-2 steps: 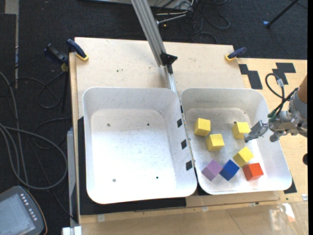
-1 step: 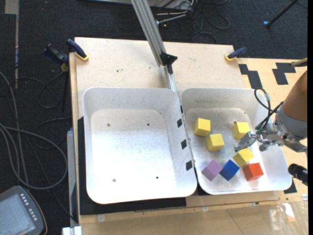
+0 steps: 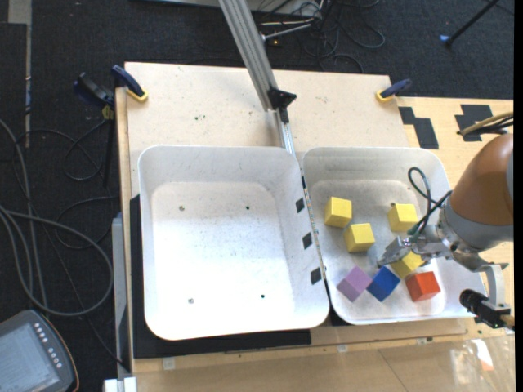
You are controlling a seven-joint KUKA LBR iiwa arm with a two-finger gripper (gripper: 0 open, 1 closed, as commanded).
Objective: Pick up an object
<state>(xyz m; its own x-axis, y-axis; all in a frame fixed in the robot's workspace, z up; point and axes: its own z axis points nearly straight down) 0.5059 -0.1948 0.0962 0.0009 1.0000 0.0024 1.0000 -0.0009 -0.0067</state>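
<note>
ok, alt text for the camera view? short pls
The grey arm's hand reaches from the right into the right bin, low over a yellow block among two more yellow blocks, a purple, a blue and a red one. The left bin sits beside it.

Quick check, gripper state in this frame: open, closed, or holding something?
Gripper: cannot be told; it sits low in the right bin at a yellow block, too small and cluttered to read.
</note>
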